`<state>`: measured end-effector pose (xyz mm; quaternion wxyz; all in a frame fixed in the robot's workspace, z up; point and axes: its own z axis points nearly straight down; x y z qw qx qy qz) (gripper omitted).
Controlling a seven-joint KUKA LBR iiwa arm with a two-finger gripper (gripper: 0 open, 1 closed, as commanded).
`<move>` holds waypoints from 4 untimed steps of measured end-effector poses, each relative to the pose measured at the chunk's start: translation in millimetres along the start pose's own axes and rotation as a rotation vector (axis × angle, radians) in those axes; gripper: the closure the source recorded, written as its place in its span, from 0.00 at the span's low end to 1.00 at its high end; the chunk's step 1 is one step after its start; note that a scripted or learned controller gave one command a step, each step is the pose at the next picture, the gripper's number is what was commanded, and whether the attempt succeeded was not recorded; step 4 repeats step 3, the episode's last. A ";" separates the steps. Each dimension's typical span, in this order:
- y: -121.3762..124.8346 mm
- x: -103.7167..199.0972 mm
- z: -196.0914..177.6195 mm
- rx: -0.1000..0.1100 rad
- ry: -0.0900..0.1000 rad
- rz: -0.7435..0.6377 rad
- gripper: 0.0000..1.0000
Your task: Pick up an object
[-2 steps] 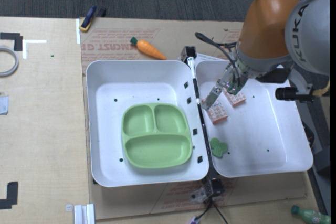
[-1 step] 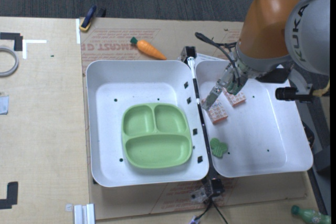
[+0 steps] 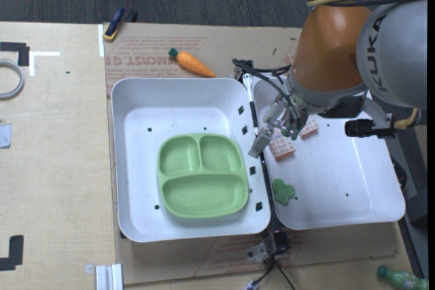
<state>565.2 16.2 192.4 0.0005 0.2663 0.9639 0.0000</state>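
Hovering low over the right bin [image 3: 353, 207], the tool [image 3: 277, 127] is seen beside a reddish block [image 3: 282, 148]. Its state cannot be told. A green divided plate [image 3: 202, 175] is held in the left bin [image 3: 136, 146].

Light: bright, even, from overhead.
Shadows: soft, under the grey robot arm [image 3: 391, 44].
Glare: mild on the shallow white plastic bins [image 3: 129, 166].
Focus: slightly soft, grainy throughout.

Two white bins: one [image 3: 129, 146] left of the gripper [image 3: 275, 129], one [image 3: 353, 180] beneath it. Left of the gripper lies one green divided plate [image 3: 202, 176] and, farther up, one toy carrot [image 3: 192, 62]. Just beside the gripper sit two reddish blocks [image 3: 283, 148] [image 3: 310, 128], with one green toy [image 3: 283, 191] below it.
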 end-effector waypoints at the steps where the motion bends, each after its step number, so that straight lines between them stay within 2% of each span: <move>1: -0.1 -0.1 0.0 0.000 0.000 0.000 0.00; 2: -22.8 9.4 -0.3 -0.001 -0.001 -0.350 0.00; 3: -14.1 -51.7 -0.2 -0.001 -0.003 -0.513 0.00; 4: -14.1 -51.7 -0.2 -0.001 -0.003 -0.513 0.00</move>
